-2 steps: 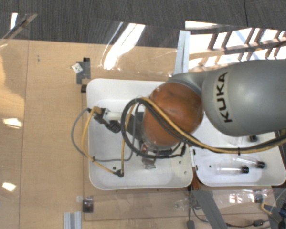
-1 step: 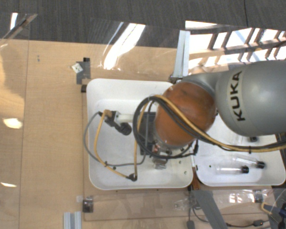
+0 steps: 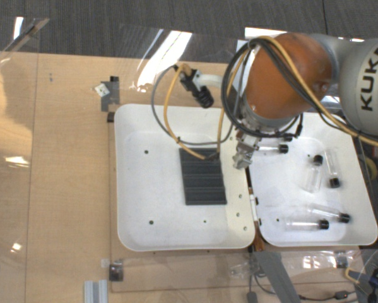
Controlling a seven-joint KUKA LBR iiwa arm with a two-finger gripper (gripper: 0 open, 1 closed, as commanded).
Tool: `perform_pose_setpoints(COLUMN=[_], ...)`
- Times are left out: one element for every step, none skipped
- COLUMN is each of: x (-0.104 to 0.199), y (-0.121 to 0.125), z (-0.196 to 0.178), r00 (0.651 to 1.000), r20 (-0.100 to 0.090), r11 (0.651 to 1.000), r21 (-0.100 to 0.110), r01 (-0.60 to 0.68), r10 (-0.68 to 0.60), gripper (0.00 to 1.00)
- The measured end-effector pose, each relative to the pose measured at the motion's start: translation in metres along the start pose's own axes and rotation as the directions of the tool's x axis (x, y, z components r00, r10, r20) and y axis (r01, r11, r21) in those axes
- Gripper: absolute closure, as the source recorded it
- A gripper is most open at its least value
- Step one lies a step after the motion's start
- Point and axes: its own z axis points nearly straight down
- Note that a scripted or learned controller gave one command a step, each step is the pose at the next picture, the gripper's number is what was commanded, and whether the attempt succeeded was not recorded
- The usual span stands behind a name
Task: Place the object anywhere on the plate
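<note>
Our gripper (image 3: pixel 241 156) is hanging over the seam between the two bins, its tip pointing down beside the inner rim of the left bin (image 3: pixel 132 232); we cannot tell whether it is open or closed, nor whether it is gripping anything, since the orange wrist band (image 3: pixel 277 74) above is covering most of it. Just to the gripper's left, we are seeing the dark ribbed plate (image 3: pixel 202 178) lying flat in the left bin, with its near edge close to the tip. To the gripper's right, clear vials with black caps are lying scattered in the right bin (image 3: pixel 365 235): one (image 3: pixel 274 148) just beside the tip, one (image 3: pixel 315 171) and another (image 3: pixel 332 169) farther right, and two (image 3: pixel 307 223) (image 3: pixel 330 214) toward the near rim. Yellow and black cables (image 3: pixel 166 115) are looping from the wrist over the left bin.
</note>
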Motion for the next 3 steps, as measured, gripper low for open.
perform_pose_setpoints(x=[0.036, 0.021, -0.016], y=[-0.099, -0.128, -0.205], z=[-0.023, 0.027, 0.016], r00=[0.986, 0.844, 0.993], r20=[0.002, 0.003, 0.003], r11=[0.986, 0.844, 0.993], r21=[0.002, -0.001, 0.002], r01=[-0.164, -0.536, -0.12], r10=[0.164, 0.536, 0.12], gripper=[1.0, 1.0, 1.0])
